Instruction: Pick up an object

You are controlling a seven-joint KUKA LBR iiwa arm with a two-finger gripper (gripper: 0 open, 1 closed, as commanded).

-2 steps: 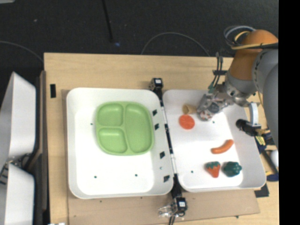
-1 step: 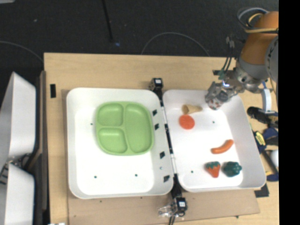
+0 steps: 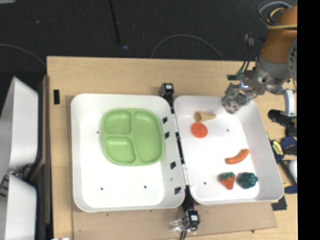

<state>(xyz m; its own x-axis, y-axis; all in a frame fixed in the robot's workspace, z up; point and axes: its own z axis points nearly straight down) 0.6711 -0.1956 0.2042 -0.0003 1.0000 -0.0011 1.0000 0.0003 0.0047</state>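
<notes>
The gripper (image 3: 233,104) hovers over the right bin's (image 3: 260,119) far edge; the cone (image 3: 204,116) lies just left of it, likely light, stiff; grasp across its middle.

Light wooden table (image 3: 125,74), carrying two shallow white plastic bins side by side.

Left bin (image 3: 85,184): one pale green plastic divided plate (image 3: 133,136) with three compartments, lying flat towards the far side.

Right bin (image 3: 210,144): tan cone-shaped toy (image 3: 204,116) near the far edge; round red-orange toy (image 3: 199,130) just beside it; curved orange sausage-shaped toy (image 3: 237,157) further forward; red strawberry-like toy (image 3: 227,179) and dark green lumpy toy (image 3: 247,180) close together near the front edge.

Grey arm with orange band (image 3: 277,44): its jaws (image 3: 234,103) hang over the right bin's far rim, near the cone.
</notes>
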